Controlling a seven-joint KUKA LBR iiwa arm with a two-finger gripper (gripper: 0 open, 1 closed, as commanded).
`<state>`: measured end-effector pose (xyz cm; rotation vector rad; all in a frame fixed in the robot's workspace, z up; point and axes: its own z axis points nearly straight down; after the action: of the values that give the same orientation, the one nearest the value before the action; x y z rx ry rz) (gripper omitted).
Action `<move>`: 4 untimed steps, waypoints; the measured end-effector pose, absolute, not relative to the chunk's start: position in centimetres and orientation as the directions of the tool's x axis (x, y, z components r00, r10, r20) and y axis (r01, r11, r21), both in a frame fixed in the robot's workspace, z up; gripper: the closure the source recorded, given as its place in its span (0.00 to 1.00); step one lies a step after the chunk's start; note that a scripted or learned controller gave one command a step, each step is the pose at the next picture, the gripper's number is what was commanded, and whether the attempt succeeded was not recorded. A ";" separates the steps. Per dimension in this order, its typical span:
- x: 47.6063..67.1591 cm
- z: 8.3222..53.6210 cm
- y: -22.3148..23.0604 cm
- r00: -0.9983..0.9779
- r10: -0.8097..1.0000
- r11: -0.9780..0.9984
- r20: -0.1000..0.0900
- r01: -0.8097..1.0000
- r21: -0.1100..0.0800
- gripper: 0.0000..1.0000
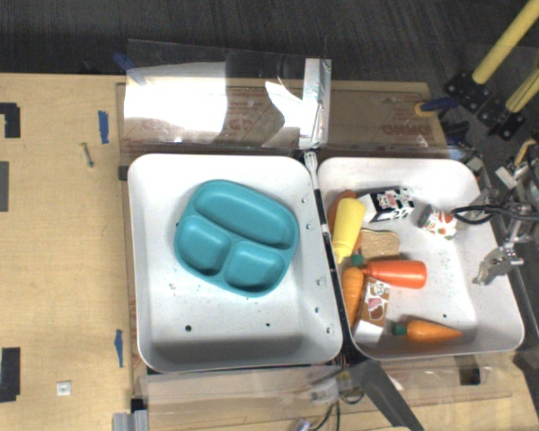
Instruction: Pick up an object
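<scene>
Tabletop [45, 241] is bare board at left, a few tape marks, nothing to grab there. Left bin [153, 321] carries one item: teal tray [236, 236], three compartments, lying flat mid-bin, well apart from the walls. Probably hard to pinch, wide and low, rim is the only edge on offer. Right bin [499, 317] has the pickable stuff, mostly bunched along its left wall, likely slid or dropped there: banana [347, 224] standing lengthwise against the divider, cracker [379, 241] just beside it, a carrot [351, 293] below, touching an orange cylinder [396, 272] lying across. Small packet [375, 302] under the cylinder's near side. Second carrot [424, 331] lies alone near the near wall, long axis left-right, open floor around it, my guess for the easiest target. Cow toy [391, 203] at the far side, small red-white piece [441, 224] right of it. Claw [496, 266] sits at the bin's right edge, above the rim; too small and cluttered with cables to read, cannot tell if it is open or closed, nothing seen in it. All targets are left of the claw; red-white piece and lone carrot are nearest, the pile by the divider is across the bin floor. Pick not yet started, by my read.
</scene>
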<state>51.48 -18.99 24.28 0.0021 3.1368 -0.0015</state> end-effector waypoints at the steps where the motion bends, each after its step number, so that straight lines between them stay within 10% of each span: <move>1: 48.0 10.5 -19.7 -0.964 -0.265 0.964 0.000 -0.265 0.002 0.00; 2: 48.4 11.7 -19.5 -0.963 -0.269 0.963 -0.010 -0.269 -0.004 1.00; 3: 53.9 28.2 -18.4 -0.992 -0.126 0.992 -0.010 -0.126 -0.003 1.00; 4: 62.3 26.4 -11.9 -0.999 -0.044 0.999 -0.007 -0.044 0.002 1.00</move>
<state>62.33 -11.93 26.42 -0.0696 3.1340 0.0038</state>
